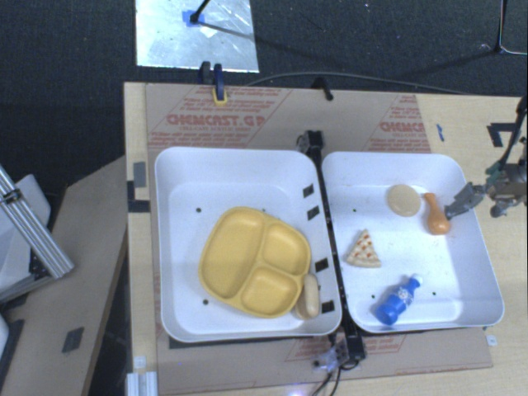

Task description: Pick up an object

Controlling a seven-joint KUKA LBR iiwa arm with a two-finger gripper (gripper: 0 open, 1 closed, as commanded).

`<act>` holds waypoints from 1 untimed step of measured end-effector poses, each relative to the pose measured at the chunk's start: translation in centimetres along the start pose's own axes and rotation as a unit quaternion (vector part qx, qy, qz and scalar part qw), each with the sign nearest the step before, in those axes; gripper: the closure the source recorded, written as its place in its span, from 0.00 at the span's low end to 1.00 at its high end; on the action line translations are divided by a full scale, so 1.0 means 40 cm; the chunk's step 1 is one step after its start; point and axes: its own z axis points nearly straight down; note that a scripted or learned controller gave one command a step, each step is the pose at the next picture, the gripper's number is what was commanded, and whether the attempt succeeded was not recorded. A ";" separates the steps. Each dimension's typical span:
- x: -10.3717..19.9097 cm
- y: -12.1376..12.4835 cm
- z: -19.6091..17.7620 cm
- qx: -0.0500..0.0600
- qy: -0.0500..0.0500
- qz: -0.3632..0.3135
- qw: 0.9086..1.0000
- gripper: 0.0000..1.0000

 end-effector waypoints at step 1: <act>0.001 0.005 -0.013 -0.005 -0.001 -0.002 1.000 0.00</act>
